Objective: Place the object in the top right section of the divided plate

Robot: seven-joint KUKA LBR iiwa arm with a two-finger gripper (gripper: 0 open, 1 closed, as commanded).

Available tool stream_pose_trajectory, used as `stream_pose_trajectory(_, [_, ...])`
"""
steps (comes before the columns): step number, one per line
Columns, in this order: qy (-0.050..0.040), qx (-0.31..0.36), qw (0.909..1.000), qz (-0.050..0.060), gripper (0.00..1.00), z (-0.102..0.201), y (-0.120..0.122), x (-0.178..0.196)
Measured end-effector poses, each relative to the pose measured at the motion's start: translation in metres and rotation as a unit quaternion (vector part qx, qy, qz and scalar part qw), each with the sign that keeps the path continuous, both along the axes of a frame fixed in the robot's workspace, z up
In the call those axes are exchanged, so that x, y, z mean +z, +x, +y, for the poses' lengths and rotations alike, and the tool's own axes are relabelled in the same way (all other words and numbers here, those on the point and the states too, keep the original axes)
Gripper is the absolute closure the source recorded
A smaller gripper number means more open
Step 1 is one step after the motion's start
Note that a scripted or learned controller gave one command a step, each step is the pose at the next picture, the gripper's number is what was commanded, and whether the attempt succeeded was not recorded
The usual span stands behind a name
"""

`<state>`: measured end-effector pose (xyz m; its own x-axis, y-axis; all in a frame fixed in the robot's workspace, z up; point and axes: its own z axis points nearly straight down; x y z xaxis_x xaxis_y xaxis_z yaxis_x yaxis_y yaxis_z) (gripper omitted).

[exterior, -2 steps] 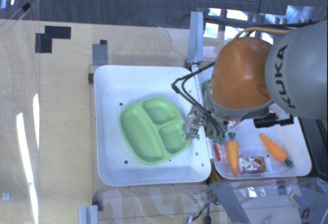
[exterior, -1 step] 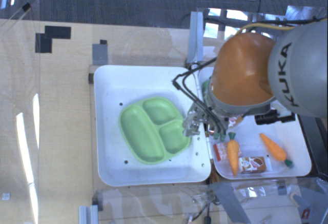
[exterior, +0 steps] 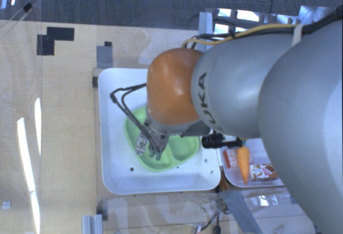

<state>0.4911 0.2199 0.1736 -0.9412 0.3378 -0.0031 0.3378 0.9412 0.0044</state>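
A light green divided plate (exterior: 179,150) lies in the left white bin (exterior: 115,136), mostly hidden under the arm. My gripper (exterior: 150,148) hangs over the plate's left part, its dark metal fingers pointing down at the green surface. Whether anything sits between them is not clear from here. An orange carrot (exterior: 244,163) lies in the right bin (exterior: 230,176), beside the arm.
The big grey arm with its orange band (exterior: 171,85) covers the right half of the view and much of the left bin. A red-and-white packet (exterior: 262,172) lies by the carrot. Black cables (exterior: 120,96) loop over the left bin's upper part.
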Motion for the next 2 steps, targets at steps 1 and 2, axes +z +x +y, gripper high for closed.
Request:
stream_pose_trajectory(1, [-0.0003, 0.156, 0.9877, -0.002, 1.0, 0.016, -0.004, 0.018])
stream_pose_trajectory(2, [-0.001, 0.276, 0.9611, -0.001, 1.0, 0.015, -0.004, -0.005])
